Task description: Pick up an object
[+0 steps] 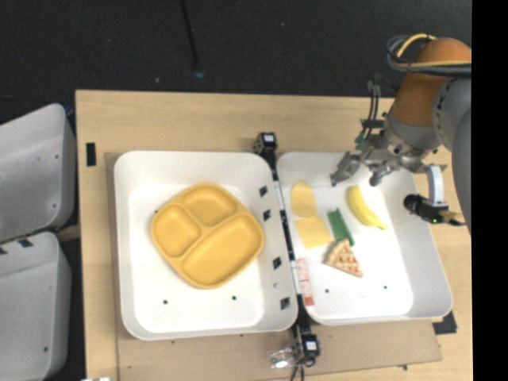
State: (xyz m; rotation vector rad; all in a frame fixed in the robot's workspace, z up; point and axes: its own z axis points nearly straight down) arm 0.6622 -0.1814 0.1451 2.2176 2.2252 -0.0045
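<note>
In the camera view, the grey arm with its orange band comes in at the upper right of the frame and bends down over the far edge of the right bin [397, 300]. Its gripper [362, 171] hangs at the upper part of that bin with the two fingers spread apart, one pointing toward the lower left and the other toward the lower right, and nothing sits between them.

Just below the gripper, a yellow banana [366, 207] lies on the bin floor, tilted, close under the right-hand finger but seemingly not touching it. To its left a small green stick [340, 226] lies at a slant. Left of that, two pale yellow pieces sit one above the other: the upper piece [303, 198] and the lower piece [313, 231]. Below the green stick rests a waffle-like wedge [344, 258], orange and red.

The left bin [135, 308], in the middle left of the frame, holds a yellow divided plate [208, 234] with three compartments, lying flat near its centre
</note>
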